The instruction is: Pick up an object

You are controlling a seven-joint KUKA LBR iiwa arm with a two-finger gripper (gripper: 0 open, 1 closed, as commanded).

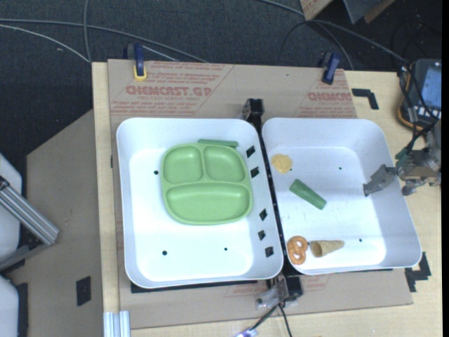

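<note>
Two shallow white bins are seen side by side on a pale bench [210, 297] partly covered by printed cardboard. The left bin [140, 209] holds a light green divided plate [207, 184], smooth plastic, rounded corners, three compartments; a darker green flat strip [219, 144] is tucked at its far edge. Small black tabs are set along the divider between the bins.

In the right bin [393, 216] four small things are scattered: a round tan cracker-like disc [282, 163] near the far left corner, a dark green cylinder [308, 194] lying slanted near the middle, an orange pretzel-shaped piece [297, 249] and a tan cone [327, 247] just beside it at the near edge. All four lie well apart from the gripper; nothing stands between them and it.

The gripper [379, 181] is seen at the right bin's right wall, grey metal, fingers pointing left. Whether the jaws are open or closed cannot be told; nothing is seen between them.

Two clamps, blue and yellow [139, 60] and blue [330, 67], are fixed to the cardboard's far edge. Cables [91, 20] run over the dark floor.
</note>
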